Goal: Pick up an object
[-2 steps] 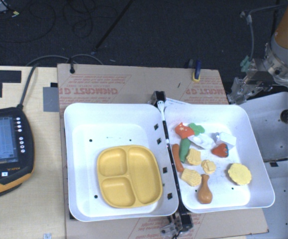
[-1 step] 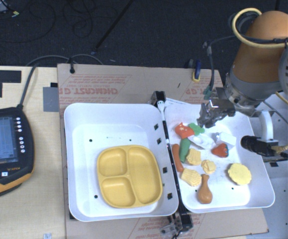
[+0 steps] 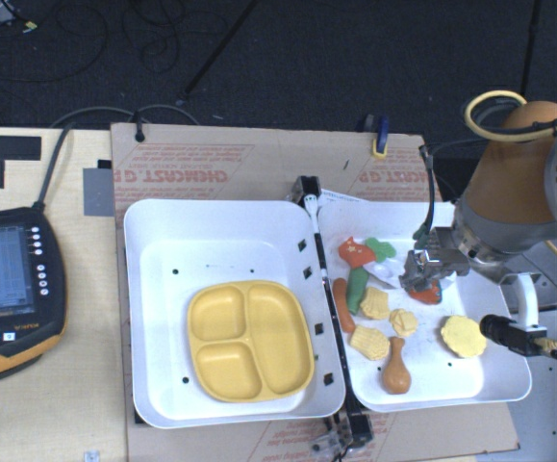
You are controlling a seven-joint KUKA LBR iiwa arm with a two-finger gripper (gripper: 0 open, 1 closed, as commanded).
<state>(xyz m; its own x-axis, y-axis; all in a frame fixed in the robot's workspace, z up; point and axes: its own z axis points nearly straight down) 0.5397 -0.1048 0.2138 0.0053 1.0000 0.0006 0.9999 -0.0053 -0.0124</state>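
Gripper (image 3: 422,275) of the grey arm sits low in the right white bin (image 3: 509,385), right on a small red toy piece (image 3: 426,294), maybe to grab it, but I cannot tell its grip, while the yellow divided plate (image 3: 250,340) waits left.

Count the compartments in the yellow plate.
3. The yellow plate lies in the left bin. One compartment is at its upper left, one at its lower left, and a long one runs down its right side.
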